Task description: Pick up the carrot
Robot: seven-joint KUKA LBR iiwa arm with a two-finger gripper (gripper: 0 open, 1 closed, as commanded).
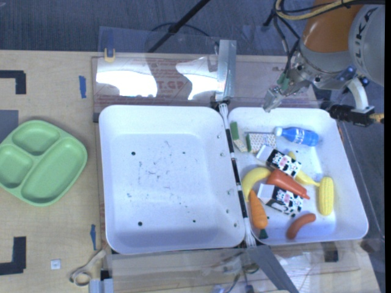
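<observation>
Gripper: the grey two-finger gripper hangs above the far rim of the right white bin; it carries nothing, and I cannot tell how it is set.
Arm: grey with an orange band, entering from the top right.
Carrot: the orange tapered carrot with a green stem end lies at the near left of that bin, along the wall next to the left white bin, well apart from the gripper.
Neighbours: a yellow banana just beyond its thick end, a black-and-white cow-patterned box beside it (close quarters).
Risk: a descent near the wall may strike the rim, or may catch the banana or the box instead; the second orange piece on the pile could be mistaken for the target.
</observation>
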